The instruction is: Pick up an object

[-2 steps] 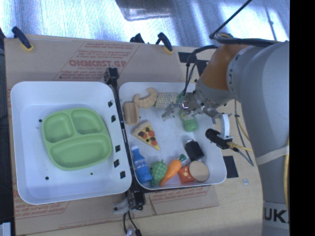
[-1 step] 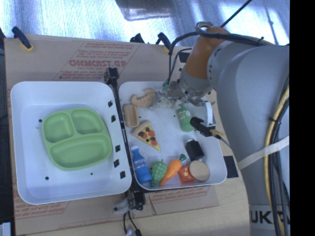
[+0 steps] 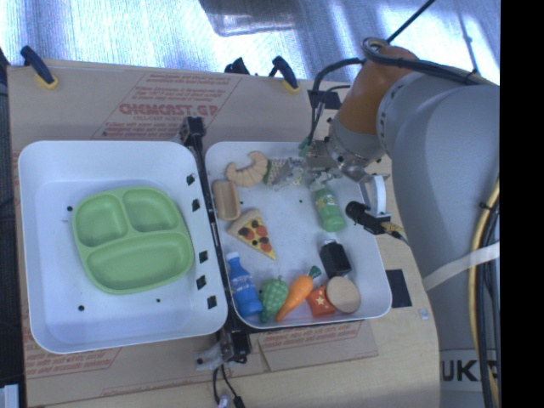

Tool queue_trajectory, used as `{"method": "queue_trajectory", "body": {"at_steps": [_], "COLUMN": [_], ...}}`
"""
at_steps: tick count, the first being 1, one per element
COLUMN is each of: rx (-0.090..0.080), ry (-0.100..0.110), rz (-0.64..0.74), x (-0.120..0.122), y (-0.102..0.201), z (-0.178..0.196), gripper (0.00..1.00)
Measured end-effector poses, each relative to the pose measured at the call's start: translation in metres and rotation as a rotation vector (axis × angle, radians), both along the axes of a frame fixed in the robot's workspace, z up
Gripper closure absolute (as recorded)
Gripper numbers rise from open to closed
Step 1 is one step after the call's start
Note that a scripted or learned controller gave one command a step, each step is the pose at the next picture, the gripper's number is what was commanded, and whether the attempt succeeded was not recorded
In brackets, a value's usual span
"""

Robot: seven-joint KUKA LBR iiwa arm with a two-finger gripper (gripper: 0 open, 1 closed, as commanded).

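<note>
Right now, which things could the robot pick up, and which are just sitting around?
For the job:
pincer
croissant
pizza slice
green bottle
blue bottle
carrot
black block

Just lying about:
green divided plate, alone in the left bin
blue clamps
cardboard sheet

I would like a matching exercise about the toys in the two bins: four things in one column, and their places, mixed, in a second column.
Things:
1. green divided plate
2. croissant
3. blue bottle
4. pizza slice

Places:
A. far end of the right bin, near its left corner
B. near edge of the right bin, at its left corner
C. in the left bin
D. left half of the right bin, between the far and near ends

Pairs: 1-C, 2-A, 3-B, 4-D
</note>
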State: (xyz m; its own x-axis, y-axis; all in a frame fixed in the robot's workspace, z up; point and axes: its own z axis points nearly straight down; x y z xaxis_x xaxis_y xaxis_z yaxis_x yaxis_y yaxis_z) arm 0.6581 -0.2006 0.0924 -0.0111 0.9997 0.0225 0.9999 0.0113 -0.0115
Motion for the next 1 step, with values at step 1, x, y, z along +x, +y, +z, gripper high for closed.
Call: {"method": "queue_trajectory", "body": {"at_steps": [1], "rx": [-0.009], "ry": [-0.012], "rz": [0.002], "x": [-0.0650], "y": [-0.0026], "z": [0.0016], "gripper": [0.00]}}
